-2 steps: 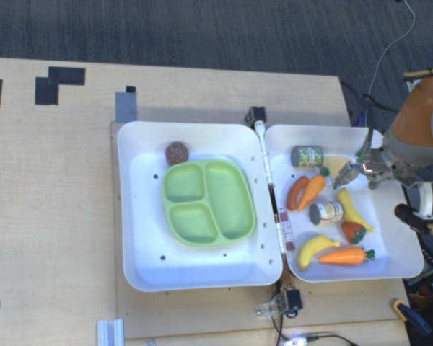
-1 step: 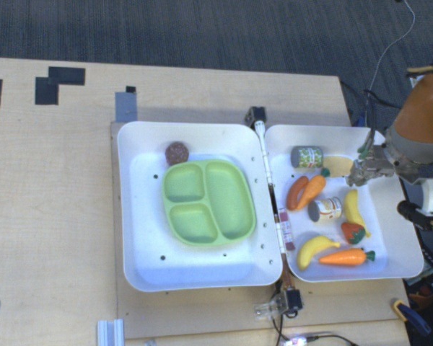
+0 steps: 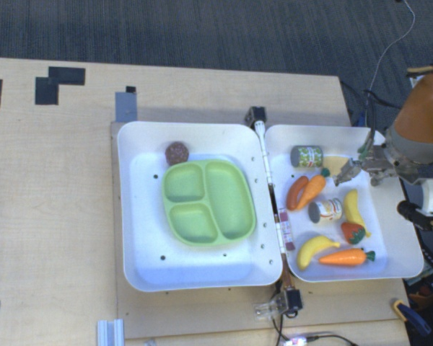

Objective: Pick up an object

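Bearing unreadable labels: two cans (image 3: pixel 307 156)

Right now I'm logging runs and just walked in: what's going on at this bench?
The grey arm's gripper hovers over the right bin, near its upper right part, with nothing visibly held. That bin holds toy food: two carrots, two bananas, a strawberry, a green can and a small jar. The left bin holds a green divided plate and a brown ball.
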Robot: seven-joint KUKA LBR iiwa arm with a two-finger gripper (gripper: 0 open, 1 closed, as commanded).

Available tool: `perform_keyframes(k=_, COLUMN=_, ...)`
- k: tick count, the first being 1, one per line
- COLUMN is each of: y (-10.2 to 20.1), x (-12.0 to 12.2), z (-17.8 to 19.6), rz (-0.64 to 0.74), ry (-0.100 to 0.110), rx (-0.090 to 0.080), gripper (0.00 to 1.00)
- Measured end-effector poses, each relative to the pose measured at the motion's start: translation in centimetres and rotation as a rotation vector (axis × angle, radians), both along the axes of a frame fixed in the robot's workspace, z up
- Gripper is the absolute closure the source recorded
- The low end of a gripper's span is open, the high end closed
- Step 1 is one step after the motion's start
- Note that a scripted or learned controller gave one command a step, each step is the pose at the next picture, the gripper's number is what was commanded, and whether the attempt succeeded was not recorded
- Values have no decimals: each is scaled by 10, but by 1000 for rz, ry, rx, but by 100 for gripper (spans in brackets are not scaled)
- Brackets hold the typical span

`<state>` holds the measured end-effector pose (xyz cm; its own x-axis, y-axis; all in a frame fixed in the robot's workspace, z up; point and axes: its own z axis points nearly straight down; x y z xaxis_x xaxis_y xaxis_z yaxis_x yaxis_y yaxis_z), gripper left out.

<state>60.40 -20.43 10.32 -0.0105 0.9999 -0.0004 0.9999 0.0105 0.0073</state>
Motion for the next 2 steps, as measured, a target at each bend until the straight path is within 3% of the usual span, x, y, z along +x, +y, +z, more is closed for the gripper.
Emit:
perform_keyframes(k=1, y=1, x=2, z=11, rz=3, ry=-4, rx=-1, gripper=100)
perform_keyframes(k=2, y=1, x=1, z=11, rz=3, ry=-4, rx=-1, gripper=0)
